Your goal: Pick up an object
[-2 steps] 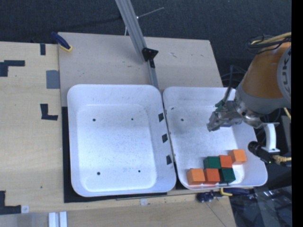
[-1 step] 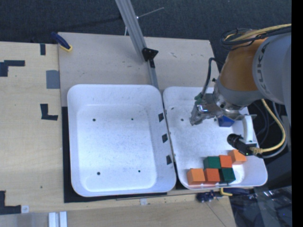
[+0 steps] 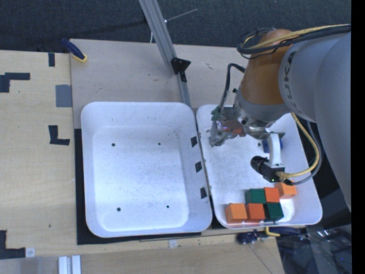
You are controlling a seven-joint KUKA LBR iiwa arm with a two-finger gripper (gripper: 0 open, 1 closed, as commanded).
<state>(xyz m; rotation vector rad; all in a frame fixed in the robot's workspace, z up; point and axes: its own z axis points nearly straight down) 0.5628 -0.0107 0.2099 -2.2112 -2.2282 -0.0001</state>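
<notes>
the grey arm (image 3: 311, 73), with its orange band, reaches in from the right and hangs over the right bin (image 3: 234, 170). to the pincer's left lies the left bin (image 3: 137, 170), broad and white, touching the right bin along their shared rims. the pincer (image 3: 218, 135) sits low over the upper left part of the right bin, just beside that shared edge; whether it is released or clenched cannot be told, and nothing can be made out in its grasp.

well below the pincer and to its right, near the bin's lower edge, the blocks huddle together. an orange block (image 3: 235, 212) lies furthest left, a second orange block (image 3: 256, 210) touching its right side, and a green block (image 3: 274, 210) beyond that. just above them sit another green block (image 3: 255, 196) and an orange block (image 3: 272, 194), with one more orange block (image 3: 289, 189) at the cluster's upper right.
</notes>
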